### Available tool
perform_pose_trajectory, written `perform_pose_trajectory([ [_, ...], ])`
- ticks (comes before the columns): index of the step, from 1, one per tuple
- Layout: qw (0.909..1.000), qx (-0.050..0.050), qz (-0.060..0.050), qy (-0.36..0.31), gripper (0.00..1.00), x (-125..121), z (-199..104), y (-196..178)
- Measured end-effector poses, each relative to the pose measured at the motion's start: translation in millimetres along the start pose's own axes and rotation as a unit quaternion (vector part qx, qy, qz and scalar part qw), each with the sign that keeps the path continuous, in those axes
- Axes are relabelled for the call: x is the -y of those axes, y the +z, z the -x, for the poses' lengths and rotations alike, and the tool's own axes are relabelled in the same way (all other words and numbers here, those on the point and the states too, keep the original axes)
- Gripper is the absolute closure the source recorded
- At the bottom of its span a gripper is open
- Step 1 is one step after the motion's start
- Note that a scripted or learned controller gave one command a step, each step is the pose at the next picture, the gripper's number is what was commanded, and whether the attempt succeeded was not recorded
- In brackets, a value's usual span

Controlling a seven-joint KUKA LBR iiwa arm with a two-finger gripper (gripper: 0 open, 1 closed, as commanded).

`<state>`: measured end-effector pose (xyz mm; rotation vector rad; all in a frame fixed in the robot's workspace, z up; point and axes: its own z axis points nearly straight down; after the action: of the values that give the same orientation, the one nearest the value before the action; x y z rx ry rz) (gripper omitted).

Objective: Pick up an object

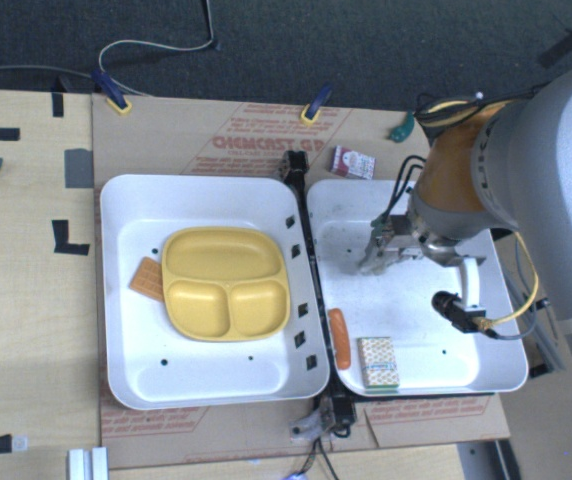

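- The grey arm (pixel 551 168) with its orange band (pixel 456 168) is standing nearest the camera, reaching in from the right and covering the upper right part of the right bin (pixel 416 368)
- The gripper (pixel 378 253) is hanging low over the upper middle of the right bin's floor; whether it is wide or narrow I cannot tell, and nothing is showing between its tips
- A black fitting with a yellow cable (pixel 466 313) is hanging just below the wrist, over the right side of that bin
- An orange carrot-like piece (pixel 339 336) is lying along the right bin's left wall, toward the near edge, apart from the gripper
- A small patterned box (pixel 377 361) is lying just beside the carrot-like piece, near the front wall
- The left bin (pixel 126 348) is holding a yellow divided plate (pixel 228 280) at its middle
- A tan flat piece (pixel 148 278) is sticking out from under the plate's left edge
- A small red packet (pixel 351 162) is lying on the cardboard (pixel 246 143) beyond the right bin
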<state>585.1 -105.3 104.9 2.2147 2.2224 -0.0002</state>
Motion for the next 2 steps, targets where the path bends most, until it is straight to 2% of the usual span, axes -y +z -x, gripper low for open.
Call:
perform_pose_trajectory([
  [1, 1.0000, 0.000, 0.000, 0.000, 1.00, 0.3, -0.4, -9.0],
  [2, 1.0000, 0.000, -0.001, 0.000, 0.00, 0.3, -0.3, -9.0],
])
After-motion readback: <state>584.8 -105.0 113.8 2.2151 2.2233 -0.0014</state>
